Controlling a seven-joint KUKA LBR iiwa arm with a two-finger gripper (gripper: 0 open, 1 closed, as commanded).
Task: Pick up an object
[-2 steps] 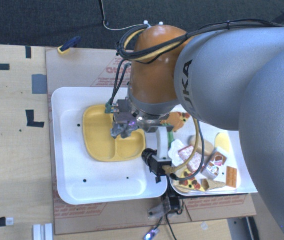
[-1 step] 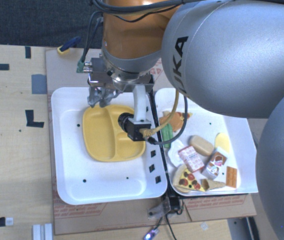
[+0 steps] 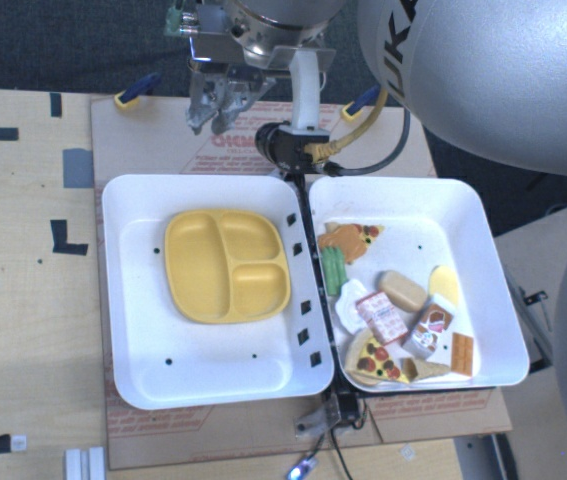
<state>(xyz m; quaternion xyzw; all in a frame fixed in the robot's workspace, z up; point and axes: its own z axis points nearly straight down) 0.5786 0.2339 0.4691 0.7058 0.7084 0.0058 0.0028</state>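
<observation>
Hovering behind both bins, we are carrying nothing yet; our gripper (image 3: pixel 215 116) is hanging with fingers narrowly parted. The food pile (image 3: pixel 398 318) is lying well forward and right of them, so we are judging a descent next.
</observation>
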